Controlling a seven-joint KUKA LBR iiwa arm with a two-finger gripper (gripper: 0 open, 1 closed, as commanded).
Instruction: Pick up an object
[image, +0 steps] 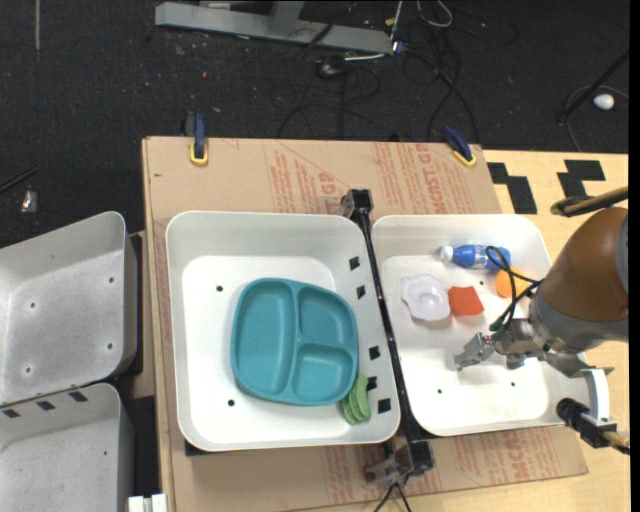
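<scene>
Sitting wide in the left bin (190, 300), a teal divided plate (295, 342), a green piece (356, 402) tucked at its lower right edge. Lying in the right bin (530, 240) — clear cup (426, 298), blue-capped bottle (474, 257), orange block (465, 301). Hovering over bare floor below them — gripper (478, 353), fingers apart, holding nothing.

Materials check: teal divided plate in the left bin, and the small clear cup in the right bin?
Teal plate: looks like moulded hard plastic, matte to satin; uniform colour, rounded moulded dividers, only soft sheen. Melamine is possible.
Clear cup: probably thin translucent plastic, glossy; the white bin shows through it and its rim catches highlights. Too small to rule out glass.
</scene>
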